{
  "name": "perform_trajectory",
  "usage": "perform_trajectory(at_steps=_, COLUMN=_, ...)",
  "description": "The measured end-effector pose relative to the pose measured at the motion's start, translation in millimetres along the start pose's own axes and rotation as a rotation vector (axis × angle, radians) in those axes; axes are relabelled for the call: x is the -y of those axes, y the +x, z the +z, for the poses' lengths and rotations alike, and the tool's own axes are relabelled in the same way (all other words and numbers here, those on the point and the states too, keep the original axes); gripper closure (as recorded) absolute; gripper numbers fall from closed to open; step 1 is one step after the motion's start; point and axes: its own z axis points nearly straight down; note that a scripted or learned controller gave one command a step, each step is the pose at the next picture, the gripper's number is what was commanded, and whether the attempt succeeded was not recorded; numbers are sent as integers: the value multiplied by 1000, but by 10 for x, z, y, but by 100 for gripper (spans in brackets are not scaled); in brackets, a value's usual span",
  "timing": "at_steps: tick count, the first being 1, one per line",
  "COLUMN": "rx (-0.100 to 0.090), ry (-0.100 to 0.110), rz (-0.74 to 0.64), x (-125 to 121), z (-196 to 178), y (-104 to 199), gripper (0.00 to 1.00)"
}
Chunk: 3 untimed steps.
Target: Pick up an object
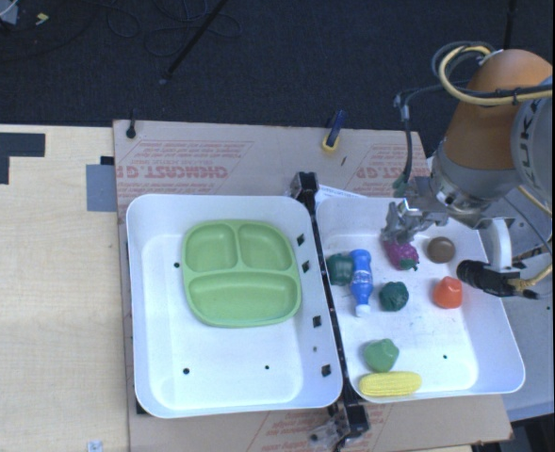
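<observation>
- We see the tool (401, 226) low in the right bin (503, 365), directly over a small purple, lumpy object (402, 252). The metal fingers reach its top, but we cannot tell whether they are spread or pinching it.
- The purple object lies in the bin's upper middle part, just left of a round brown piece (440, 249).
- Loose items in the right bin, eight counted: the purple one, the brown one, one orange cup-shaped piece (448, 293), one blue-and-white plastic bottle (361, 281) lying flat, three green pieces — one dark and blocky (339, 268), one dark and rounded (394, 296), one brighter and leaf-like (382, 354) — and one yellow corn cob (390, 383) with ribbed texture at the near wall.
- The left bin (164, 375) holds one light green plastic plate (241, 273) with three compartments and rounded corners.
- Both bins are smooth white, shallow, and sit side by side on cardboard (211, 163) on the table (41, 328).
</observation>
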Motion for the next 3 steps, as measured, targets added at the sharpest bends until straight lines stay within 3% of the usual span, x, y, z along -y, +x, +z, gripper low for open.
perform_trajectory(at_steps=3, rx=2, ry=0, rz=2, x=491, z=-134, y=1099, gripper=100)
